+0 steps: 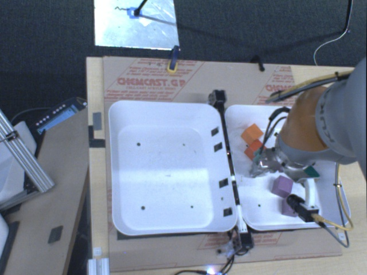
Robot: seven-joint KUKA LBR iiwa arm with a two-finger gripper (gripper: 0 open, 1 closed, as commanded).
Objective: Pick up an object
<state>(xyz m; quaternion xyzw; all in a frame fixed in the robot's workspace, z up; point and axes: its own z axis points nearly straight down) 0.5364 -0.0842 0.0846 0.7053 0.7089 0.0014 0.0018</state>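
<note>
From the camera view, the right bin [252, 216] holds a small scatter of blocks, and none of them has much of a long axis. Two orange blocks [252, 140] sit touching one another near the bin's upper middle, squat and boxy, their edges turned at a slant to the bin walls, the paler one above the darker. Lower down lie two purple blocks [282, 186], also squat, one below the other, the upper one turned like a diamond. A sliver of a teal piece [311, 171] shows just under the arm, too covered to tell its shape. The gripper [262, 166] hangs low over the right bin, between the orange blocks and the purple ones, just beside both; whether it is spread or closed cannot be told, and nothing is seen caught in it. The grey arm [327, 119] with its orange band covers the bin's right part. The left bin [123, 119] sits alongside, joined by a black clipped seam. Both rest on a brown cardboard sheet [149, 79] printed with red lettering, on a bench over dark carpet, with a shiny metal plate [114, 16] beyond.
</note>
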